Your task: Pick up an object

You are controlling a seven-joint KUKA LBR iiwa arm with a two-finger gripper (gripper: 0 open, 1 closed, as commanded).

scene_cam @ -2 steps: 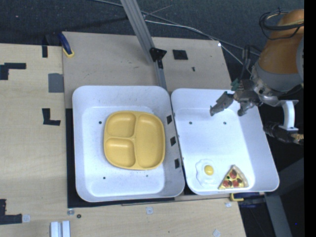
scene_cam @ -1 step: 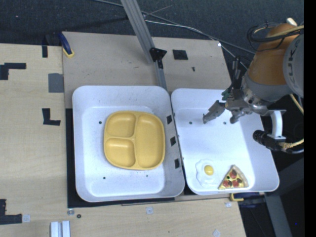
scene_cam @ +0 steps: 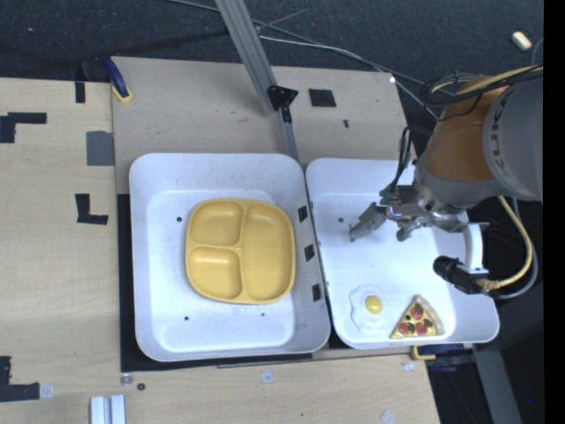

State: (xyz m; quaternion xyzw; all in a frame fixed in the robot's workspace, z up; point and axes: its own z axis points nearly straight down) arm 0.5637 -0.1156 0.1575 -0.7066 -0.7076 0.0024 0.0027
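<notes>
Occupying the left bin (scene_cam: 150, 237), a yellow divided plate (scene_cam: 240, 251) lies flat. Fried egg (scene_cam: 369, 307) and pizza slice (scene_cam: 417, 319) share the right bin's (scene_cam: 340, 184) near edge. Gripper (scene_cam: 381, 223) hovers spread wide, holding nothing.

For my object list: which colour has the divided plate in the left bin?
The divided plate is plain yellow, seen clearly in the camera view.

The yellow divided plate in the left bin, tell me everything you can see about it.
The yellow divided plate is a rounded-square tray that looks like matte plastic, moulded into three compartments: two smaller ones on the camera's left and one long one on the right. All three hold nothing. It lies flat and right side up, slightly turned, near the middle of the left white bin, resting on its floor. Nothing else touches it; the gripper is over the other bin.
</notes>
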